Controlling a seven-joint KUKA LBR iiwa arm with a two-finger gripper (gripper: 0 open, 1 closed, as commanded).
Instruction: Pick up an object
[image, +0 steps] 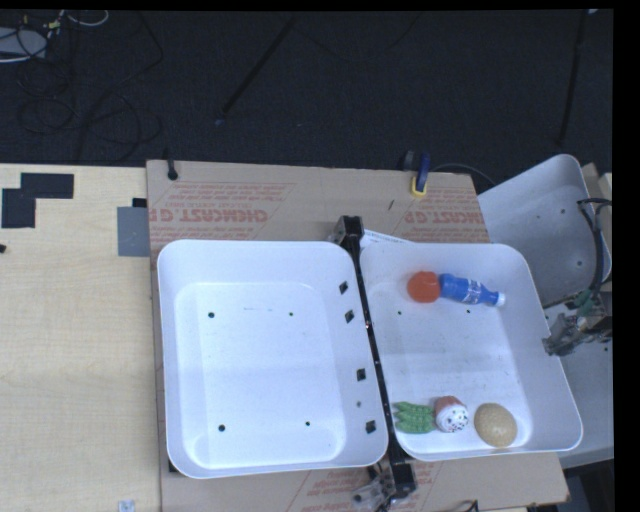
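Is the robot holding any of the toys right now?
No. The gripper sits outside the right bin, with nothing in it. The orange ball, blue bottle, green toy, spotted ball and tan egg all lie in that bin.

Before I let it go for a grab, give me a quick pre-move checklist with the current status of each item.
1. Objects available in the right bin: ok; an orange ball, blue bottle, green toy, spotted white ball and tan egg-shaped object lie there.
2. Gripper position: ok; it sits at the right bin's right rim, apart from every object.
3. Finger state: cannot tell.
4. Isolated target: not ok; the orange ball touches the blue bottle, and the three near-edge objects are crowded.
5. Wall clearance: not ok for the near-edge cluster, which sits by the rim.
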